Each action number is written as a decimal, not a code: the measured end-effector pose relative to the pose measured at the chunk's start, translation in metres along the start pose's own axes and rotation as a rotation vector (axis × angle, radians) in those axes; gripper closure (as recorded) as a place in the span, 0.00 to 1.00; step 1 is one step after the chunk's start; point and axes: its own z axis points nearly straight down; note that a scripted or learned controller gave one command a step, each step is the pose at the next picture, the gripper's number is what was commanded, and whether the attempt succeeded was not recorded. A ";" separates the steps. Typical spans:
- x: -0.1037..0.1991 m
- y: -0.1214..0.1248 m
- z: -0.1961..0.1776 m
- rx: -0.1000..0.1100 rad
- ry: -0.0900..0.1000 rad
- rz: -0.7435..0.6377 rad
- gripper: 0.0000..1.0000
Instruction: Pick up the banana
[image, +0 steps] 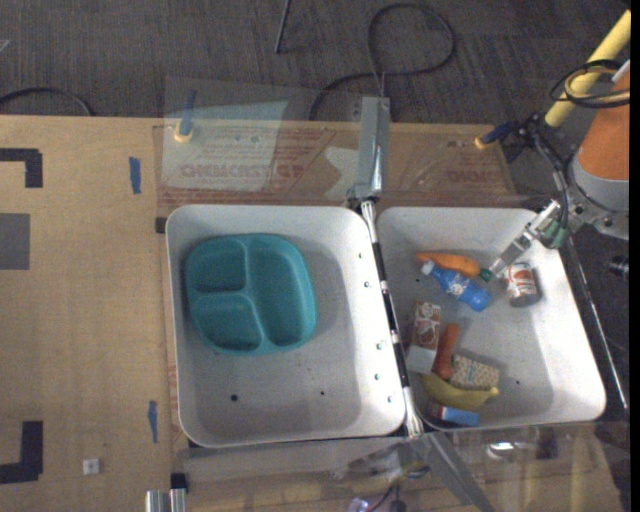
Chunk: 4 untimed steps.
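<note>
The curved yellow banana (458, 391) lies near the front edge of the right shallow white bin (560, 370), beside a small patterned packet (474, 371). The gripper (500, 264) hovers farther back, near a blue plastic bottle (461, 288) and small can (522, 283); whether its fingers are wide or narrow, I cannot tell.

Wooden bench (80, 330), dark carpet floor (150, 50)

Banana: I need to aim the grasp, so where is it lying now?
The banana lies in the right bin, near its front left corner, just under a small patterned packet.
</note>
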 end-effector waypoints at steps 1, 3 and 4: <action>0.012 -0.028 0.051 -0.002 0.000 -0.284 0.00; 0.128 -0.025 0.034 0.000 0.002 -0.357 0.00; 0.079 0.048 0.074 -0.006 -0.010 -0.255 0.00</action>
